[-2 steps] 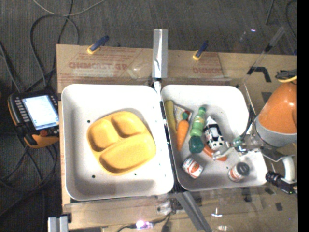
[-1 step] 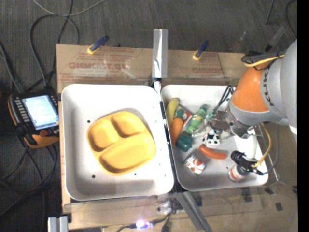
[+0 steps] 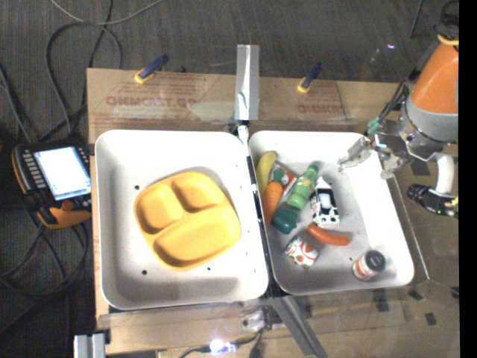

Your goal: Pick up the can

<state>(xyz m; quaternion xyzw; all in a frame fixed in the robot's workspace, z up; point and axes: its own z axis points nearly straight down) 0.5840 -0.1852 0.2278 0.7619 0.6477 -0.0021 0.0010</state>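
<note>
A small can [image 3: 368, 264] with a dark round top and a red and white label stands upright in the front right corner of the right bin [image 3: 399, 222]. A second red and white can-like thing [image 3: 302, 251] lies on its side near that bin's front middle. My gripper [image 3: 370, 158] hangs over the bin's back right corner, well behind both. Its fingers are spread open with nothing between them.
In the right bin's middle lie a banana [image 3: 265, 167], a carrot [image 3: 272, 198], a green bottle [image 3: 296, 196], a black and white carton [image 3: 325, 206] and a red sausage [image 3: 329, 236]. The left bin [image 3: 112, 200] holds a yellow divided plate [image 3: 190, 218].
</note>
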